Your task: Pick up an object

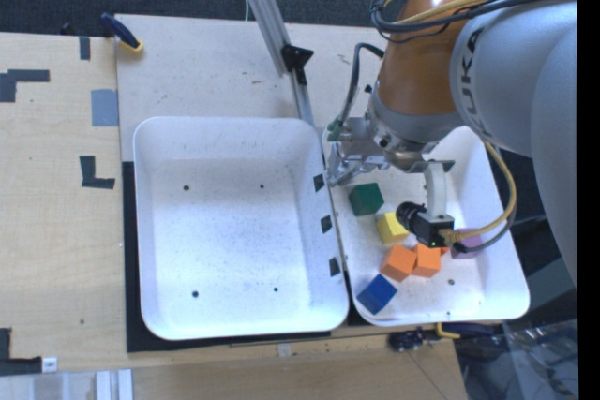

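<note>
2 shallow white bins are seen side by side on the counter [56, 229]. The left bin [225, 234] shows only its speckled floor with a few dark dots. The right bin [487, 281] holds 5 small blocks, clustered toward its left half: 1 green block [367, 199] nearest the top, 1 yellow block [391, 226] just below and to its right, 2 orange blocks — one [400, 262] and another [428, 261] touching or nearly touching each other — and 1 blue block [377, 293] lowest, near the bin's left wall. The grey arm with its orange band [417, 75] is reached in from the right, and the end effector [354, 159] is seen over the upper left part of the right bin, just above the green block. How far it is open cannot be told, and no block is seen in its grasp.
</note>
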`<state>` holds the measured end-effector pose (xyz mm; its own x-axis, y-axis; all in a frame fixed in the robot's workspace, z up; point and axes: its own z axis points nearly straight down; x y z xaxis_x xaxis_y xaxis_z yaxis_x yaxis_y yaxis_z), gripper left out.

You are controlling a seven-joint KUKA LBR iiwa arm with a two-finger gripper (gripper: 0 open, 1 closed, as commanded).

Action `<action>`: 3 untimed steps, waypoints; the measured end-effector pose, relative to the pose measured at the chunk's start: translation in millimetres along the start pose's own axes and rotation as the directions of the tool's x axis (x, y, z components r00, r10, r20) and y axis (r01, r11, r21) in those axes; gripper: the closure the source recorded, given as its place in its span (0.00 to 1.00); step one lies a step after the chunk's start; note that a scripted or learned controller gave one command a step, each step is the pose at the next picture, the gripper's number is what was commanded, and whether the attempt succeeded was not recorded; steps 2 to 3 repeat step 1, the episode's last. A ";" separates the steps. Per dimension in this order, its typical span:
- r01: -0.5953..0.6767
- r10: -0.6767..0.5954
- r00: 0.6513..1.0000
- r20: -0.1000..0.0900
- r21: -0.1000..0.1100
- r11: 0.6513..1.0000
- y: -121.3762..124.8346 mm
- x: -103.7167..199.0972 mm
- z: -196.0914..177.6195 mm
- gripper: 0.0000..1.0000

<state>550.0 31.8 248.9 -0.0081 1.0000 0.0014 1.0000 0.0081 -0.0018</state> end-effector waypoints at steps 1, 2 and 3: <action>0.000 0.000 1.000 0.000 0.002 1.000 -9.5 60.6 6.4 1.00; 0.000 0.000 1.000 0.000 0.002 1.000 -9.5 60.6 6.4 1.00; 0.000 0.000 1.000 0.000 0.002 1.000 -9.5 60.6 6.4 1.00</action>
